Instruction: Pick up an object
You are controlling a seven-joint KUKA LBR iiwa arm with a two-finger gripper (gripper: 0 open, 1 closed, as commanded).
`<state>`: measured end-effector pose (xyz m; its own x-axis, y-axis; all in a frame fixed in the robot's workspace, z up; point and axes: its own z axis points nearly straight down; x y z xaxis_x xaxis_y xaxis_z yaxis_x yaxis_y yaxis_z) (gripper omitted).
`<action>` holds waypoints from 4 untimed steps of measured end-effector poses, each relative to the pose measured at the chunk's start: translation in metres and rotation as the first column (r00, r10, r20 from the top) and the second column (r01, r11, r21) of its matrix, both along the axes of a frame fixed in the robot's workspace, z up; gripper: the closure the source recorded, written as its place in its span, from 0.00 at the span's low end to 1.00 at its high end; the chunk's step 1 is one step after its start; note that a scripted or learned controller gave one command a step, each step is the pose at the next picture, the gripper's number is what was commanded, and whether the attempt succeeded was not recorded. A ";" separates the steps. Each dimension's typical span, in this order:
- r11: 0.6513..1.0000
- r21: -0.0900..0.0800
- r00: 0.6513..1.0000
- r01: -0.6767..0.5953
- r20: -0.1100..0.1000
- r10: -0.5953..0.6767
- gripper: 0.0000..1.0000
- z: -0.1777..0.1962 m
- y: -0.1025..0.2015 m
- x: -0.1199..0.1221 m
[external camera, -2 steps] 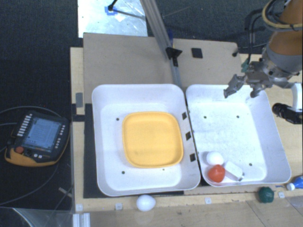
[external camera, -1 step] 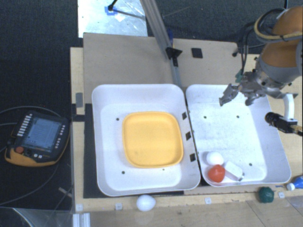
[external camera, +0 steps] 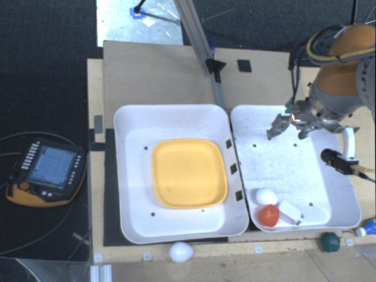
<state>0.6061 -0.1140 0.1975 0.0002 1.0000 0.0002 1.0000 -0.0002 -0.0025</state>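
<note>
Open, empty two-finger gripper (external camera: 289, 128) above right white bin's (external camera: 346, 216) far edge; small white ball (external camera: 266, 196), red ball (external camera: 269, 215) and white block (external camera: 289, 211) clustered at near-left corner; yellow square plate (external camera: 190, 173) filling left white bin (external camera: 132, 216).

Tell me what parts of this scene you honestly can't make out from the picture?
- Gripper: too small and blurred to tell how it is set.
- White block beside the red ball: too small to identify.
- Blue item: cut off by the right edge.
- Arm: upper part cut off at the frame's corner.
</note>
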 end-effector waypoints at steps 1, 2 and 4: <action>1.000 0.000 1.000 -0.001 0.000 0.001 0.00 -0.047 0.003 0.008; 1.000 0.000 1.000 0.000 0.004 0.000 1.00 -0.034 0.003 0.009; 1.000 0.000 1.000 -0.001 0.005 0.001 1.00 0.046 0.007 0.017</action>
<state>0.6234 -0.1074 0.2434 -0.0006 1.0000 -0.0002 1.0000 0.0006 0.0028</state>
